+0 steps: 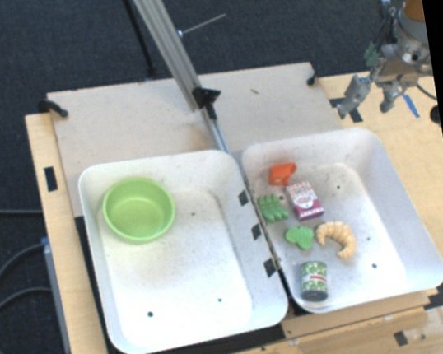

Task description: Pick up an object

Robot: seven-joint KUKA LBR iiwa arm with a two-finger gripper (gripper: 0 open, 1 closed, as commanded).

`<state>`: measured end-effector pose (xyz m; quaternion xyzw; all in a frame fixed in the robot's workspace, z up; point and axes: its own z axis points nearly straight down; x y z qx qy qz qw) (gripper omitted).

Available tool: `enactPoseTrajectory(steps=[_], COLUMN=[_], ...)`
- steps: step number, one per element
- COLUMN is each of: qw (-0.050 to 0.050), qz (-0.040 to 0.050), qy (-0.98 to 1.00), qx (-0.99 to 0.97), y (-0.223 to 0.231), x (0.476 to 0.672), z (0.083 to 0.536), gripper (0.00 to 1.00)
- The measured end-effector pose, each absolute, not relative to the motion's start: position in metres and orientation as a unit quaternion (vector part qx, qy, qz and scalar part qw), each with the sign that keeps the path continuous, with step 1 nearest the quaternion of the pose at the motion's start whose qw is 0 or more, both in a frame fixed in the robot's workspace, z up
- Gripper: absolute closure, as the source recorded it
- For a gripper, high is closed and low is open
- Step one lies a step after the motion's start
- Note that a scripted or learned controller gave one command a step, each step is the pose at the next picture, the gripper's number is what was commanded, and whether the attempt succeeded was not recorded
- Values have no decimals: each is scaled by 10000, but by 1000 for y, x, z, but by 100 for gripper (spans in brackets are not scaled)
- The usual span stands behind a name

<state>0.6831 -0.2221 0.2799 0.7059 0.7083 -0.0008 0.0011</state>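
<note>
Operator, note two white bins. The left bin (186, 319) holds one green bowl (138, 210). The right bin (390, 187) holds six items: one orange piece (282, 174), one green block (272, 207), one pink carton (304, 201), one green leafy toy (300, 238), one croissant (337, 239) and one can (313, 280), clustered along its left side. Your gripper (387, 91) hangs above the bench beyond the right bin's far right corner, fingers spread, grasping nothing.

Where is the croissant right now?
The croissant lies in the right bin, just right of the green broccoli piece and below the pink carton.
</note>
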Motion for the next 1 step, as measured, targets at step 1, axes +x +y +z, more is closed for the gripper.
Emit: enactPoseTrajectory(steps=[1], qw=[11], qz=[-12], qy=[7088], qx=[7054], y=[-222], x=[683], z=[280], gripper=[0])
